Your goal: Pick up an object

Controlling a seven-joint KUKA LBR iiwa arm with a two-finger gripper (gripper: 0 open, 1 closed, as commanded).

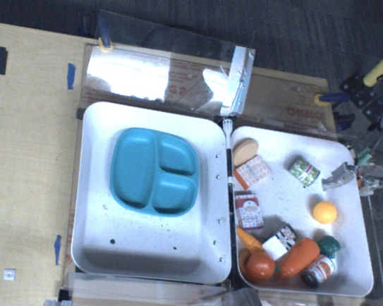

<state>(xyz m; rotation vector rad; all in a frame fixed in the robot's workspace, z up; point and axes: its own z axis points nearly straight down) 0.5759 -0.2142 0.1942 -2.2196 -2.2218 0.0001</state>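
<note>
You have two shallow white bins side by side on the bench. The left white bin [86, 240] holds a teal three-compartment plastic tray [154, 171], lying flat near its centre.

The right white bin [359, 245] holds the candidate objects. At its far left corner you see a tan oval bread roll [245, 149], with a small pink-and-white carton [253, 172] just near of it and a red-patterned packet [249, 211] nearer still. A green-labelled can [305, 171] lies toward the far side. A small orange ball [324, 212] sits right of centre, apart from the rest. Along the near edge, a red tomato [259, 266], an orange carrot with green top [301, 255] and a dark jar [319, 270] are clustered together.

The gripper [341, 176] hangs at the bin's far right edge, above the rim and clear of every object. You cannot tell how its jaws stand.
</note>
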